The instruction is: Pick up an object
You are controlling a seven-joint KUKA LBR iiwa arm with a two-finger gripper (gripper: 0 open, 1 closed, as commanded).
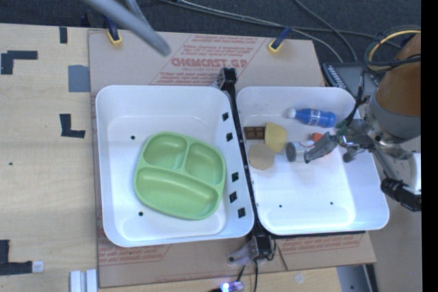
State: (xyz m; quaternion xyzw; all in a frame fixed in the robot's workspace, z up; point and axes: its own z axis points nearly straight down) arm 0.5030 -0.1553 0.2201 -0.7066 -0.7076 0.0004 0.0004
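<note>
The right bin (311,208) holds several small objects near its far wall. A blue and white bottle (313,117) lies on its side. To its left are a yellow lump (276,137), a tan round piece (261,158) and a brown block (254,133). A small grey piece (291,151) lies just left of my gripper (327,147), and a small red-orange piece (316,137) shows just beyond it. The gripper hangs low over the right side of this bin, below the bottle. Nothing is visibly held.
A green divided plate (181,174) lies in the left bin (109,147). A black divider (236,147) runs between the bins. The arm's grey and orange wrist (400,99) stands over the right bin's right rim. Cables cross the dark floor behind.
</note>
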